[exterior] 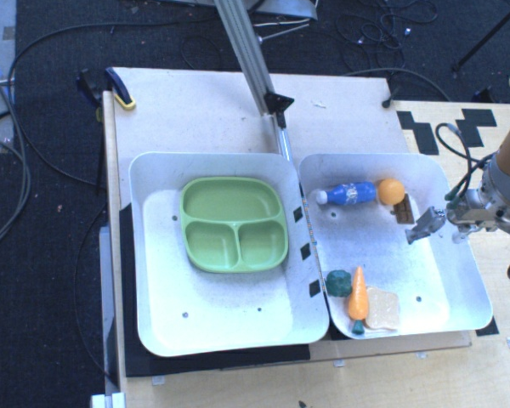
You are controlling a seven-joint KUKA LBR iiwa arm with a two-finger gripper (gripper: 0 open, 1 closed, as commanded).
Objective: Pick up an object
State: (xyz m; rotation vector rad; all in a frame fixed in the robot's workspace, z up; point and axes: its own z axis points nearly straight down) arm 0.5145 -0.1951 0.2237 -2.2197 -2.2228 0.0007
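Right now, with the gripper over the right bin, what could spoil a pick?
1. The bottle, orange ball and brown block crowd together, so the gripper may knock one while reaching for another.
2. The carrot lies against the beige block near the right bin wall, so closing on it could catch both.
3. The round bottle may roll away.

The left white bin [153,313] serves as landmark. Inside it, toward its far half, lies a green divided plate [235,224] with three compartments. Touching its right rim stands a second white bin [459,287]. Both rest on a pale surface [204,109]. Behind the left bin, a grey slanted pole [245,45] rises. Black cables [34,134] trail over dark floor [42,313] to its left.
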